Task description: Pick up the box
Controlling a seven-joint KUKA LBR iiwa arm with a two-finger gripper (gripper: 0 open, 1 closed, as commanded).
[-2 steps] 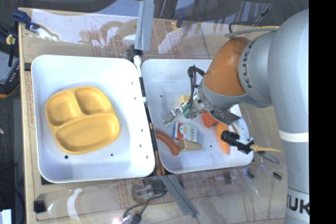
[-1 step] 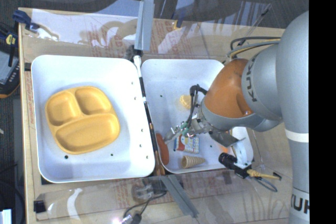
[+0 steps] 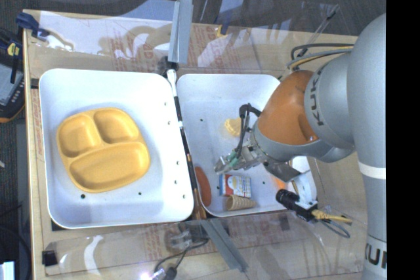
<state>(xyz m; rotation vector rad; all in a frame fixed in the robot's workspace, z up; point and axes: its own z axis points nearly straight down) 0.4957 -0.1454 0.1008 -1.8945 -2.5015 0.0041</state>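
Note:
The box (image 3: 236,185) is a small red, white and blue carton lying flat near the front of the right bin (image 3: 203,98). My gripper (image 3: 232,160) hangs just above the box's far edge, at the end of the grey arm with its orange band (image 3: 287,116). The arm covers the right part of this bin. Nothing shows held in the gripper, and the box rests on the bin floor.
A tan cone (image 3: 240,203) lies just in front of the box, and a red-orange oval piece (image 3: 203,188) leans at the bin's left wall. A small yellow item (image 3: 232,126) lies farther back. The left bin (image 3: 59,206) holds a yellow divided plate (image 3: 103,148).

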